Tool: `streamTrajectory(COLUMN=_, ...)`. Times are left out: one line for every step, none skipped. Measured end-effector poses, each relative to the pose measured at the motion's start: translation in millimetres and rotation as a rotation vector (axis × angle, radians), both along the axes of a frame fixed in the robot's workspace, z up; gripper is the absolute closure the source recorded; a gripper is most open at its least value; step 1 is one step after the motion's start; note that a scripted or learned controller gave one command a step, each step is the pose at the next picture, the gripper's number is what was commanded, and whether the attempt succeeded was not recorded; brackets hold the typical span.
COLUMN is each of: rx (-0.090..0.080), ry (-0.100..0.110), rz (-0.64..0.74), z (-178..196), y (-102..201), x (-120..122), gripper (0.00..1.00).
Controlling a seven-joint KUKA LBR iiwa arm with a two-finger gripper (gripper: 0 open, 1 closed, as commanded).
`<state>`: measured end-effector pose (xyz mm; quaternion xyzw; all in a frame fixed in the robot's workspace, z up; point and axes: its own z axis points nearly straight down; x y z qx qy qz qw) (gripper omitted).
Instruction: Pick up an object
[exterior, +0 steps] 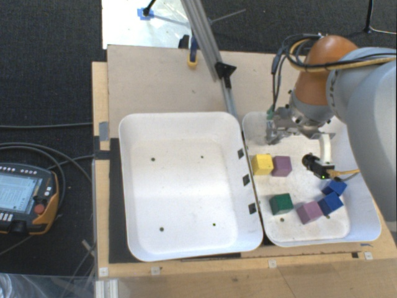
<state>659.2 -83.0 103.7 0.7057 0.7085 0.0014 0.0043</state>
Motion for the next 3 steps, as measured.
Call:
streamTrajectory(rx=0.000, ry=0.001, rz=0.000, z=-1, y=0, x=0, gripper=0.00)
streamTrajectory(rx=0.004, ry=0.012, rz=-0.005, z=-14, y=-2, x=-64, gripper=0.00)
streamTrajectory(rx=0.004, ry=0.000, rz=0.003, z=92, y=27, x=-83, gripper=0.00)
